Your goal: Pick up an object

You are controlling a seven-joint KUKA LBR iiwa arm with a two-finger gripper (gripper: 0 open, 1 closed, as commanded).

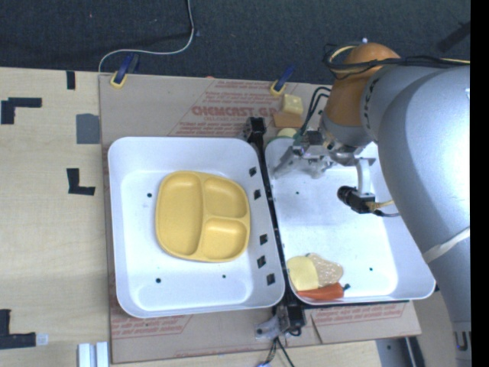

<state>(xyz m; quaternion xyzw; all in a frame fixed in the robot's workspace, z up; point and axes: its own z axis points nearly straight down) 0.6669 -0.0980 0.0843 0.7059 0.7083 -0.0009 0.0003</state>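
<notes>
Look at the right bin [382, 239] first. Near its front left corner you see a small pile of toy food. A yellow piece [302, 272] lies on the left, and a tan, speckled piece [327, 267] touches it on the right. Under them lies a thin red-orange piece [327, 292]. Its long side runs left to right, along the front wall of the bin. A small dark tip sticks out at its right end.

The left bin [130, 228] holds a yellow plate [202, 215] with three sections. The one big section is on its left side and the two smaller ones are on its right.

You can read red letters on the brown cardboard [221, 105] behind the bins. They look like "CHEMCAST", with some smaller words you cannot make out. Two clips hold the cardboard at the back, one on the left [121, 73] and one near the middle [281, 79].

The gripper [309, 153] sits over the back left part of the right bin, close to the wall between the two bins. You cannot tell how the claw stands, because the arm's grey body and orange band [351, 90] hide much of it. The pile of food lies well apart from the claw, toward the front of the same bin. Nothing shows in the claw.

A tan block [289, 112] sits on the cardboard just behind the right bin, near the claw.
</notes>
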